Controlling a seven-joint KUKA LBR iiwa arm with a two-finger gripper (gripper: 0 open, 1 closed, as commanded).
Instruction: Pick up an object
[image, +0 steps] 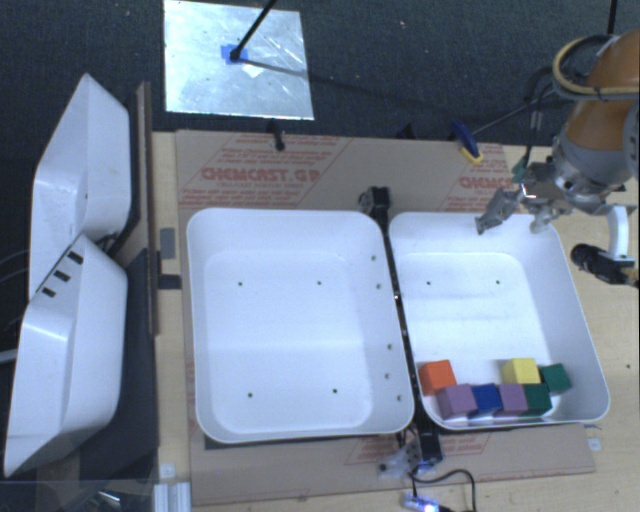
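— What lay nearest to us in the right bin (578, 300)?

— A tight cluster of small, matte, square-edged blocks against its near wall: an orange block (436, 375), two purple blocks (457, 399), a blue block (487, 398), a yellow block (519, 371) and two green blocks (554, 378), most of them touching.

— And past them?

— The right bin's smooth white floor, then the gripper (519, 212) over its far edge, fingers spread and nothing between them.

— So what did we judge the pick turned on?

— The blocks lay well apart from the gripper, straight toward us across the right bin. The cluster's long axis ran along the near wall, and the crowding could foul a grasp.

— Beside the right bin?

— The left bin (205, 300), glossy plastic too.
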